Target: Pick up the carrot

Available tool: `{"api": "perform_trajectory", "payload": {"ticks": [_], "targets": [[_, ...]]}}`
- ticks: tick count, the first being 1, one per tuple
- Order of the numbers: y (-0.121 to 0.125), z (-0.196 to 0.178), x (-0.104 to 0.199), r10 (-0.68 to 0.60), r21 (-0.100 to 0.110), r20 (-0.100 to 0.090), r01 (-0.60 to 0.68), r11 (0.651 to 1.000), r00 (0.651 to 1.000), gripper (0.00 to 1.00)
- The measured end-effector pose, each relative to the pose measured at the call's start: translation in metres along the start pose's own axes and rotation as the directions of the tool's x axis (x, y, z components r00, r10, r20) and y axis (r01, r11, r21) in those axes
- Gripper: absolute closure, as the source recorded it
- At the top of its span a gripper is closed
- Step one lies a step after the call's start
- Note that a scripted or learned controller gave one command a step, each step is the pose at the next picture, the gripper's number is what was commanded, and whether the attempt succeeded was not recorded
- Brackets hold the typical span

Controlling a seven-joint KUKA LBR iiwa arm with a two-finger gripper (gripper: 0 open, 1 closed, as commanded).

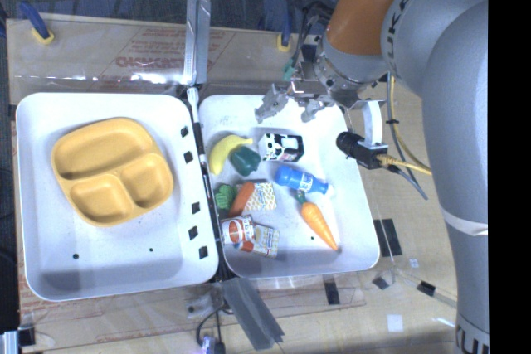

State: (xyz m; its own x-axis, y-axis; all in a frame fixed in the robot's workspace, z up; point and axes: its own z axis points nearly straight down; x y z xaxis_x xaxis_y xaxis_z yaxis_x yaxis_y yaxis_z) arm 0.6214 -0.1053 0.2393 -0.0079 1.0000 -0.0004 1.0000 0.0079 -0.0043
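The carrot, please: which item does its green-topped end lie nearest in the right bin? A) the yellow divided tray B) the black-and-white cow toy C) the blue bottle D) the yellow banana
C: the carrot lies with its top end just below the blue bottle, near the right bin's front right corner.

Robot test lab, not a home

Beside the grey arm [448,95], two white bins [33,203] sit on a taped worktop [99,46], holding toy food and a yellow divided tray [112,170].
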Motion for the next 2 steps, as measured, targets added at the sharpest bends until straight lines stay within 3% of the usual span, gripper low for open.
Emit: {"api": "perform_trajectory", "payload": {"ticks": [1, 2], "targets": [[0.0009, -0.0087, 0.0005, -0.005, 0.001, 0.001, 0.005, 1.000, 1.000, 1.00], [0.0009, -0.0088, 0.0003, -0.005, 0.001, 0.001, 0.005, 1.000, 1.000, 0.00]]}}
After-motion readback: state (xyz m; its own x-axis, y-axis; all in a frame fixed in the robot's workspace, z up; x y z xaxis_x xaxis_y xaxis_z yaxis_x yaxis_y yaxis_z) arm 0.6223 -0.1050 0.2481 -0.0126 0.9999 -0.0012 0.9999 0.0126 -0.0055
